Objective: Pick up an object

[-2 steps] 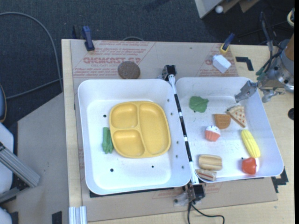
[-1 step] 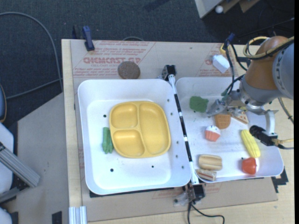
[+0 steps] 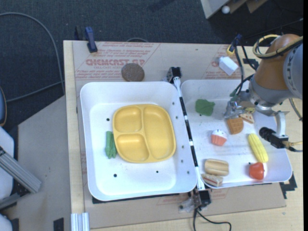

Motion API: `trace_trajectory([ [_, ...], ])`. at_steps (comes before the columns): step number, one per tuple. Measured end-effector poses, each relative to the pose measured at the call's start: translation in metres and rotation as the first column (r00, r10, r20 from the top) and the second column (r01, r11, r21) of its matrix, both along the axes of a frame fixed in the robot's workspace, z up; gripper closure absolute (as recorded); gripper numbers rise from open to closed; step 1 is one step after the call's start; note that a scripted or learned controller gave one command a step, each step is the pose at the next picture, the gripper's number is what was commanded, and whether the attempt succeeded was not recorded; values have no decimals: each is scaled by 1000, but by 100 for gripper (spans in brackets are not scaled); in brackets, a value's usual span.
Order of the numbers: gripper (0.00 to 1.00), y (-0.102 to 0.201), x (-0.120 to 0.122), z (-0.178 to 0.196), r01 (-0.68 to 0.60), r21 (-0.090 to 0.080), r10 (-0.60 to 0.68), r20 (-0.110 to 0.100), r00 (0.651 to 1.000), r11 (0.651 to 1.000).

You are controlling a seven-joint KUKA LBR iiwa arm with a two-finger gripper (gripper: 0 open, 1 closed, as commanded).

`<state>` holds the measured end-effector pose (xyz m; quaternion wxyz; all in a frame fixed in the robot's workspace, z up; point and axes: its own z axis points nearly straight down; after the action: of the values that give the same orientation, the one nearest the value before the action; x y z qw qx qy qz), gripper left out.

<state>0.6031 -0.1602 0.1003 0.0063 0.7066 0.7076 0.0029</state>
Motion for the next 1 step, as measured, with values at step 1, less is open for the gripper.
trace_trajectory([
  [1, 100, 52, -7, 33, 0, 5, 0, -11, 1000, 1000],
])
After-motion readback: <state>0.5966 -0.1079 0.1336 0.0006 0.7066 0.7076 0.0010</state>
